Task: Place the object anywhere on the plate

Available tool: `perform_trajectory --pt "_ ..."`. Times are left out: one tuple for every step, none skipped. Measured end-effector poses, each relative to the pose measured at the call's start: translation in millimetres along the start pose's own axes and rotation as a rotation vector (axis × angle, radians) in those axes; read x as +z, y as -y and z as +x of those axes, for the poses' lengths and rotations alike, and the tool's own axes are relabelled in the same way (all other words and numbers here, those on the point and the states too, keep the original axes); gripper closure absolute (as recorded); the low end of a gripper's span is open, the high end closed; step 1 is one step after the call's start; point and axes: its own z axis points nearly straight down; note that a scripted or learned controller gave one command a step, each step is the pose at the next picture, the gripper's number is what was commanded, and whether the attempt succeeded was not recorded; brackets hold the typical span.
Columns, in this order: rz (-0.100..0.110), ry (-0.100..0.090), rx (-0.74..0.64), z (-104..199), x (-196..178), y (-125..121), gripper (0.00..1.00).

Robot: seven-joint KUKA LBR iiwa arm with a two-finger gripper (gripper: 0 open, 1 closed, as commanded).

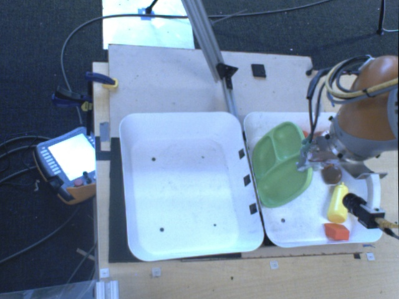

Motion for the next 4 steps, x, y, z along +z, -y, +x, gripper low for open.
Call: perform_trajectory --pt "-0.009 -0.007 0.002 21 -5 -3 1.0" --pt "0.017 -0.021 -0.016 72 -17 -6 1.0" --pt "0.021 -0.016 -0.015 118 -11 4 1.0" --pt "0.035 -0.031 -0.013 123 -11 6 0.0"
